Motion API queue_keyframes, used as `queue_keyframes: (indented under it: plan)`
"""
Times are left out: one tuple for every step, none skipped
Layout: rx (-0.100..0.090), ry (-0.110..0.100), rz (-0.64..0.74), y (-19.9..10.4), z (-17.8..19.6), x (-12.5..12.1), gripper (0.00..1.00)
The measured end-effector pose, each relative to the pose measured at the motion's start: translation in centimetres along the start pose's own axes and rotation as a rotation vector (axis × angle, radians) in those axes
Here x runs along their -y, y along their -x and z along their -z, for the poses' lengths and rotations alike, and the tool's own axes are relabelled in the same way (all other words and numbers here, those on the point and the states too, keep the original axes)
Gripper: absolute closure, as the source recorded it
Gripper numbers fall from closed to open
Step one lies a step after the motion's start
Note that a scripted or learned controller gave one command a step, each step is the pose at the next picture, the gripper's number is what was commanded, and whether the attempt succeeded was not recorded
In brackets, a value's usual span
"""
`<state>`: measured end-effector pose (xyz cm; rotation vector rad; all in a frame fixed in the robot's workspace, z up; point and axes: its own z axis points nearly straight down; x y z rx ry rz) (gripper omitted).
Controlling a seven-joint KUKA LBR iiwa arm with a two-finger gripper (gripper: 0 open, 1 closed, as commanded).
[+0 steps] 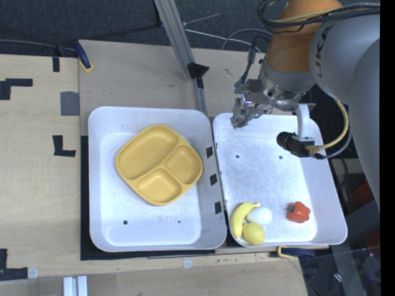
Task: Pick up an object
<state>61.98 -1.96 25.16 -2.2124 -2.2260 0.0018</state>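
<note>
Meanwhile, fingers (241,119) of unclear state, well apart from red pepper (298,212).

The arm (352,48) is grey with an orange band (299,32). Black and yellow cables (336,137) loop beside its metal wrist.

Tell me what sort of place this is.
Likely a robotics lab test bench, not a kitchen. A grey robot arm with loose cables reaches over two white bins, and the yellow divided plate, banana and red fruit look like plastic toys.
</note>
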Motion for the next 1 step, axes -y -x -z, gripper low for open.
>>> queue_keyframes:
  plan:
    - [0.0, 0.0, 0.002, -6.39, -1.02, 0.26, 1.0]
